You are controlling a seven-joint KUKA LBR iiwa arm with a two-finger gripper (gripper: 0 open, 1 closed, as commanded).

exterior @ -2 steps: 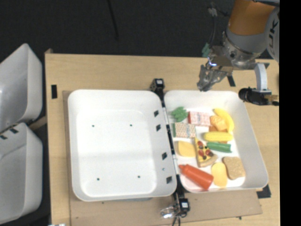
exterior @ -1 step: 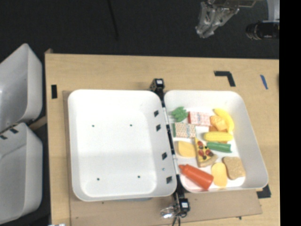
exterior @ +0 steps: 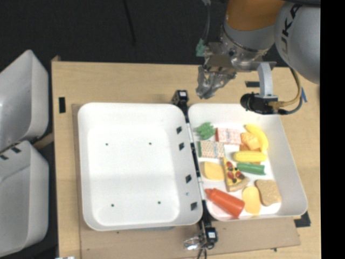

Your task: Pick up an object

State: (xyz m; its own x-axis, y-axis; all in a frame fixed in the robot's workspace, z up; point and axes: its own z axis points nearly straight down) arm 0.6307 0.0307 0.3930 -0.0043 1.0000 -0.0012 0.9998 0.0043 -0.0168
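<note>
Claw [exterior: 207, 90] hangs above the far rim of the right bin [exterior: 291, 177]; spread cannot be told, nothing seen in it. Toy foods crowd that bin: carrot [exterior: 225, 200], banana [exterior: 257, 135], pizza slice [exterior: 233, 175]. Pick not yet begun; descent and grasp remain.

- Both bins, the left bin [exterior: 129, 166] and the right bin [exterior: 288, 166], are showing plain white on a tan bench [exterior: 124, 80].
- A red carrot-like piece [exterior: 225, 200] is glowing beside a pale yellow wedge [exterior: 213, 170].
- A yellow banana [exterior: 257, 135] is sitting bright; a green strip [exterior: 251, 169] is showing below yellow corn [exterior: 249, 156].
- The arm [exterior: 253, 9] is wearing its orange band over grey.
</note>
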